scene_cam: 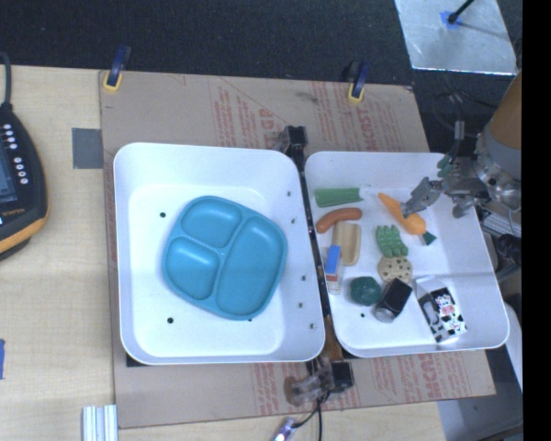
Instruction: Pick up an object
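Pale wood makes up the counter [46, 283], with a sheet of brown cardboard [257, 108] clamped over its middle and two shallow white bins lying side by side on the sheet. At the left edge of the frame rests a black and orange control pendant [5, 186].

The left bin [138, 168] carries a blue divided plate [225, 257], tilted a little, near its centre.

The right bin [482, 324] carries a scatter of small things. Along its left side lie a green bar [337, 196], a red sausage [338, 218] just below it, a tan block [348, 243] and a small blue and white tube [332, 263] against the bin wall. Further right sit a green ridged piece [391, 240], a round tan spotted piece [395, 268], a dark green lump [365, 289] and a black box [394, 299] touching it. A black and white printed packet [443, 314] lies in the lower right corner.

An orange toy carrot [402, 214] lies slantwise in the upper middle of the right bin. The claw [439, 194] reaches in from the right of the frame, over the upper right of this bin, with its jaws spread apart; one finger [421, 195] hangs just beside the carrot's right end. Nothing sits between the fingers.
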### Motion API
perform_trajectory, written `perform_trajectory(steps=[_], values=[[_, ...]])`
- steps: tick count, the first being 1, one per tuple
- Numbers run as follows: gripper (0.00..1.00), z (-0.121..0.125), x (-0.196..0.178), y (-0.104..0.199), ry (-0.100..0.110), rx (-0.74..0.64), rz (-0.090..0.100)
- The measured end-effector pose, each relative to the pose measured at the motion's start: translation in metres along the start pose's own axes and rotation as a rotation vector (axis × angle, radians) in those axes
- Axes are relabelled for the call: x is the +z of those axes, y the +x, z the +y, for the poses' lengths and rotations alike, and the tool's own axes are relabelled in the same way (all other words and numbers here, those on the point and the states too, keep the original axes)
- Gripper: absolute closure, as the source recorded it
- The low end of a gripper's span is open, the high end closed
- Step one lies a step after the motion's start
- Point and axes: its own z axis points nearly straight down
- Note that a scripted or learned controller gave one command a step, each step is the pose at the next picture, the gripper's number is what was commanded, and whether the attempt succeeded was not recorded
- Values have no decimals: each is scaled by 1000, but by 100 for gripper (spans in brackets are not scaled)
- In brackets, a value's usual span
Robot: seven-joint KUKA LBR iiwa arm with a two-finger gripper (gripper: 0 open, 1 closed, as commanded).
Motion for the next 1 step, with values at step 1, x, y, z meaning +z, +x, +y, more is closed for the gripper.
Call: perform_trajectory(steps=[1], values=[[0,26,108,5,3,-4,-1]])
